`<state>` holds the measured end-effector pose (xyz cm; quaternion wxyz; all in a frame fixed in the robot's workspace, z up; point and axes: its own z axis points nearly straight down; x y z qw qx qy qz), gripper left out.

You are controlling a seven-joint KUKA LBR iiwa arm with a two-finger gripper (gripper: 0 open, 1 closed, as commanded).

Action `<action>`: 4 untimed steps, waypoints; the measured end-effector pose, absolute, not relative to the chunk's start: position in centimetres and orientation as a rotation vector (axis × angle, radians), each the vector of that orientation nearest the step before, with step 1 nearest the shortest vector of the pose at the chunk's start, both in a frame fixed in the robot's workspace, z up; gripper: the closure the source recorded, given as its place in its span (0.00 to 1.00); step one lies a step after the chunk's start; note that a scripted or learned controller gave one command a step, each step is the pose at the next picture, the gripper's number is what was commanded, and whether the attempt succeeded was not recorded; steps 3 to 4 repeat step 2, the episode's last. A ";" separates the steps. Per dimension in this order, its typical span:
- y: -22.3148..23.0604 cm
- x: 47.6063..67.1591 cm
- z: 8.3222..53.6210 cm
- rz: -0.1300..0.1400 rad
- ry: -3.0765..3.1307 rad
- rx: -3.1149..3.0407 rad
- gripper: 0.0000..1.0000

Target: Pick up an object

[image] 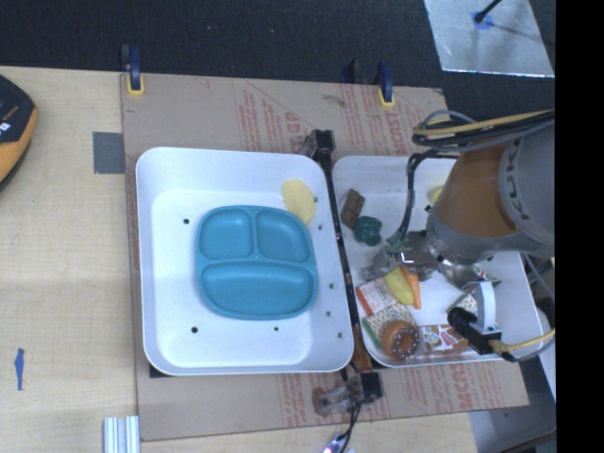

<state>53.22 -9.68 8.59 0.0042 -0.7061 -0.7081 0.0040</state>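
My gripper (pixel 401 260) reaches down into the right bin (pixel 370 170) from under the grey arm and orange band (pixel 477 196). Its metal tips stand right over an orange carrot-like piece (pixel 406 286) on a printed card (pixel 379 300). A dark green lump (pixel 367 229) and a brown block (pixel 353 206) lie just up and left of the gripper. A brown ring-shaped doughnut (pixel 401 340) rests near the bin's front. In the left bin (pixel 170 253) lies a blue divided plate (pixel 257 260) with a pale yellow piece (pixel 298 198) beside its far right corner.
Both bins sit on a cardboard sheet (pixel 236 111) held by clamps at the back. A black divider bar (pixel 332 225) runs between the bins. A yellow and black device (pixel 14 125) lies at the bench's far left. Cables (pixel 472 125) loop over the arm.
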 end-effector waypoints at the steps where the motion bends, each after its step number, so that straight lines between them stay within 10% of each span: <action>1: -9.9 53.7 10.6 0.000 -2.229 -2.219 1.00; 2: -2.0 56.3 19.8 -0.011 -2.237 -2.209 1.00; 4: -2.0 56.3 19.8 -0.011 -2.237 -2.209 1.00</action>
